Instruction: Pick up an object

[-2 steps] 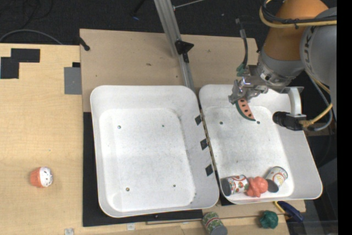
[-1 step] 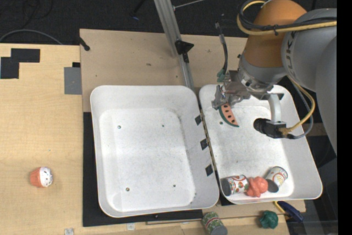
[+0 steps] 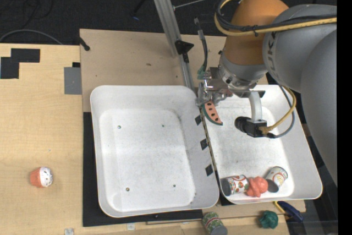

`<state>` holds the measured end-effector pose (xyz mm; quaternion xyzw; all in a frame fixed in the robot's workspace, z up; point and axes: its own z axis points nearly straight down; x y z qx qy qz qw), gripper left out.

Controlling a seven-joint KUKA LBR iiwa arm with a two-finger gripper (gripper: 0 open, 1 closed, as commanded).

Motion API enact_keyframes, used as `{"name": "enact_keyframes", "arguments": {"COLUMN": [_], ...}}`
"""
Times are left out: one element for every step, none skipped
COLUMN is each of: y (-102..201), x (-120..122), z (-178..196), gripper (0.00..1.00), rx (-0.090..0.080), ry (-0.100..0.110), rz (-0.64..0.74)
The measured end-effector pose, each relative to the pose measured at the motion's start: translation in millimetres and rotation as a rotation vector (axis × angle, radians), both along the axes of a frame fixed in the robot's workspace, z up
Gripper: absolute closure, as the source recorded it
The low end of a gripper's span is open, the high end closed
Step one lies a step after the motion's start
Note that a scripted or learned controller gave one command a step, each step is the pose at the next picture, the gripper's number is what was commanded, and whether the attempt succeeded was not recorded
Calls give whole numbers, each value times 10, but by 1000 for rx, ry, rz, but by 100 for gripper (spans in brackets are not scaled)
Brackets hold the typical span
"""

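Look just right of the frame's centre for the tool [image 3: 210, 97], low over the upper left corner of the right bin [image 3: 242, 158]. Cannot tell whether clenched or released: too dark and cluttered there to judge.

Note the watermelon slice [image 3: 213, 113] directly beneath, touching or nearly touching the tool, close against the wall shared with the left bin [image 3: 148, 146]. Cannot say whether gripped or merely lying below.

Judged the likeliest target, so treat the step as securing that slice. Centre on its thick middle, not the thin tip. Allow for the bin wall close on the left, likely to block one side of the grasp. Close firmly before lifting, then rise straight and slowly, checking that the slice comes up too.

Failing that, try the two cans [image 3: 236, 185] and red figure [image 3: 256, 186] at the bin's lower edge.
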<state>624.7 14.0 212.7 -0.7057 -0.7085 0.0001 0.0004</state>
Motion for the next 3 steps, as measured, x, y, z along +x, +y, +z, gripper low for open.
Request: {"name": "enact_keyframes", "arguments": {"y": [511,733,718], "x": [-79,-308,-300], "z": [63,89,89], "gripper": [100,100,0], "rx": [1,0,0], "ry": [1,5,4], "rz": [1,-1,-5]}}
